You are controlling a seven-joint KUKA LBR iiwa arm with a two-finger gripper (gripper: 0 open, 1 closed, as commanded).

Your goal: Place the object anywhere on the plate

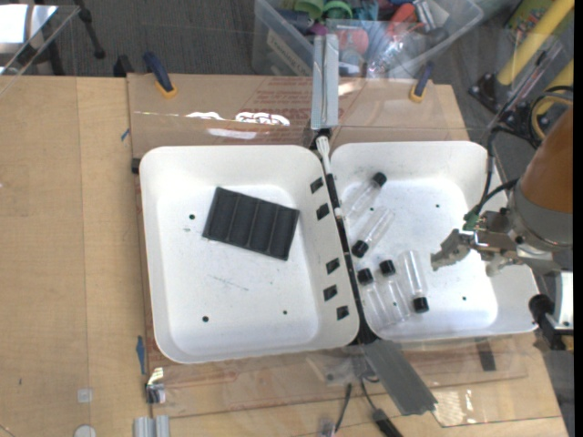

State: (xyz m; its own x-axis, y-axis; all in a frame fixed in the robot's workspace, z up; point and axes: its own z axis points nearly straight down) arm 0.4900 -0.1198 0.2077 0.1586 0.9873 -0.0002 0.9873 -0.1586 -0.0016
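Note:
A black ribbed rectangular plate lies flat in the left bin, towards its back. Several clear vials with black caps lie in the right bin. One vial is near the back and another vial lies by the divider. A third vial rests near the front among others. My gripper hangs over the right side of the right bin, just right of the vial cluster and apart from it. I see no vial in it.
A divider with black clips runs between the two bins. A clear tub of coloured toys stands behind the bench. The grey and orange arm comes in from the right over the right bin's edge.

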